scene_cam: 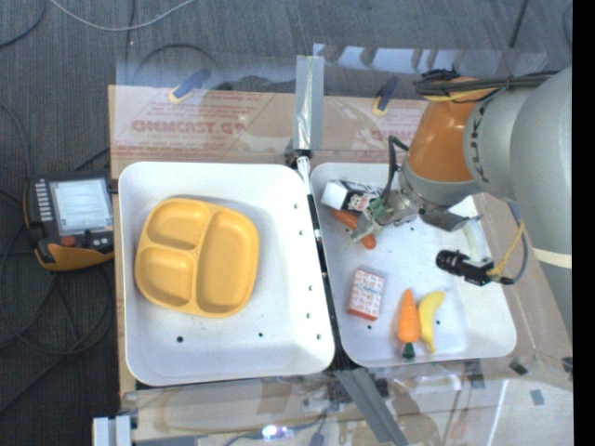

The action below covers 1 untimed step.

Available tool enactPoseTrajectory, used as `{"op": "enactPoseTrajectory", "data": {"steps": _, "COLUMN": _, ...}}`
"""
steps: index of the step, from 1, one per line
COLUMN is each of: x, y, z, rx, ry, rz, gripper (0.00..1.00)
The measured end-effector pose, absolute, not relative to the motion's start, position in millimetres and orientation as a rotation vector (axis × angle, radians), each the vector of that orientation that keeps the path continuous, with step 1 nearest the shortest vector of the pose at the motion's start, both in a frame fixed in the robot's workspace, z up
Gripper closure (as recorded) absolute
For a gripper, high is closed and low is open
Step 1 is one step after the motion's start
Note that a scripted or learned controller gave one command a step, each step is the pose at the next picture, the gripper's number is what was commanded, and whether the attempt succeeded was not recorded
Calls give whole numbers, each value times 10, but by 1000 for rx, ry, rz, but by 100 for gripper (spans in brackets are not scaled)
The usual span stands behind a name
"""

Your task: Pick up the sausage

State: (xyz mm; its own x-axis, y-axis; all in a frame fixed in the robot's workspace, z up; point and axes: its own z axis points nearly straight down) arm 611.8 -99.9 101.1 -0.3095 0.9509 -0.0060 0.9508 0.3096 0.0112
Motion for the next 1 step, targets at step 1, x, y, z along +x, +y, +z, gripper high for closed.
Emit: {"op": "enactPoseTrajectory", "data": {"steps": 1, "x": 6025, "y": -716, "z": 1833, "rx": 2040, "ry": 2390, "rz": -3, "gripper": 100}}
